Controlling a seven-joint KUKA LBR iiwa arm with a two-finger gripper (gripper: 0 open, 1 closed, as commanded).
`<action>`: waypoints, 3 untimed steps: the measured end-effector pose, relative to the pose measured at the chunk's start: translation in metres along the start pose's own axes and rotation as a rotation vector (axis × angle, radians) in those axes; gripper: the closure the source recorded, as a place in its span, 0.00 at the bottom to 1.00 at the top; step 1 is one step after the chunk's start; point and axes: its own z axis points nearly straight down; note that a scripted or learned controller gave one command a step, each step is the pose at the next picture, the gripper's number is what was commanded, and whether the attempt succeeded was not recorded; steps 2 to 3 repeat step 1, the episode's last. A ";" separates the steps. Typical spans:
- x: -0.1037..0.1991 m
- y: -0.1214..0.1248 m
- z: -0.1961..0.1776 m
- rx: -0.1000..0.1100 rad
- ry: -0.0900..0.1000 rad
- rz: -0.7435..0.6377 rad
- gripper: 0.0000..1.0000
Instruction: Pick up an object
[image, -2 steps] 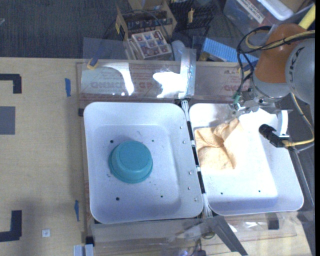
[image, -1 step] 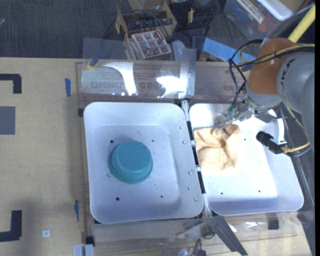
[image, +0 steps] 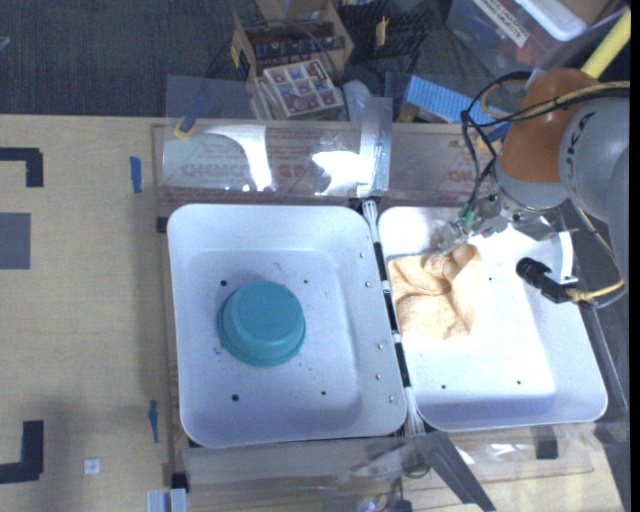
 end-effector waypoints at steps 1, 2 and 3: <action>0.047 0.014 -0.095 0.010 0.003 0.137 1.00; 0.047 0.014 -0.095 0.010 0.003 0.137 1.00; 0.047 0.014 -0.095 0.010 0.003 0.137 1.00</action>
